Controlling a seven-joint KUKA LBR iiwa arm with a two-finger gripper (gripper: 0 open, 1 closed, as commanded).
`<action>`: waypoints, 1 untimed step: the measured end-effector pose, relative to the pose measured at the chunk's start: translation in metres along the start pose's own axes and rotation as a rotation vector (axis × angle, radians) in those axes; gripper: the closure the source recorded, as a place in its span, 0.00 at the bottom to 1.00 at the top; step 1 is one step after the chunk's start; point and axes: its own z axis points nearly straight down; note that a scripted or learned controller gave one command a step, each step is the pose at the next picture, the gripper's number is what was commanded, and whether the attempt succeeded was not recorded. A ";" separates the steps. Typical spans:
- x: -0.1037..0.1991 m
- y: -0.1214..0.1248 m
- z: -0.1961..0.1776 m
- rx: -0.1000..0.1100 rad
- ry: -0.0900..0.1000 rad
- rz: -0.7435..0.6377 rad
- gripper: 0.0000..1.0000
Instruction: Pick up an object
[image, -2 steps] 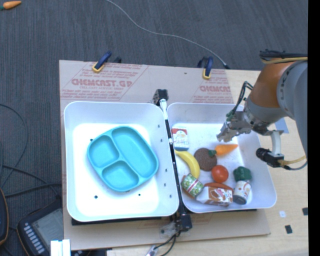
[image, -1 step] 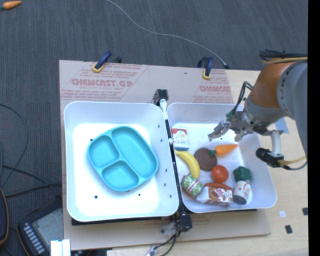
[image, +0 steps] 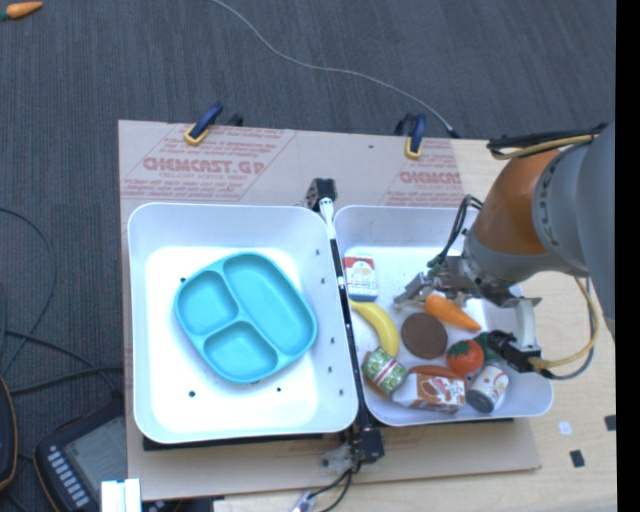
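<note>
Arm (image: 560, 205) enters from right, orange-banded wrist bent down, end effector (image: 440, 285) lowered; finger state unclear.

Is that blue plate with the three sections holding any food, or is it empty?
Empty. The blue plate lies flat in the left bin, its three sections bare; the toy food sits in the right bin.

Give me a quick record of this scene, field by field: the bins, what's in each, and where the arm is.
left bin: holds a blue divided plate
right bin: holds toy food
items in right bin: banana, carrot, brown disc, tomato, small carton, two cans, packet
arm: reaches in from the right, over the right bin
gripper: low over the right bin, right by the carrot
held object: none seen between the fingers
</note>
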 end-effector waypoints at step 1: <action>-0.001 0.001 -0.011 -0.003 -0.001 0.001 1.00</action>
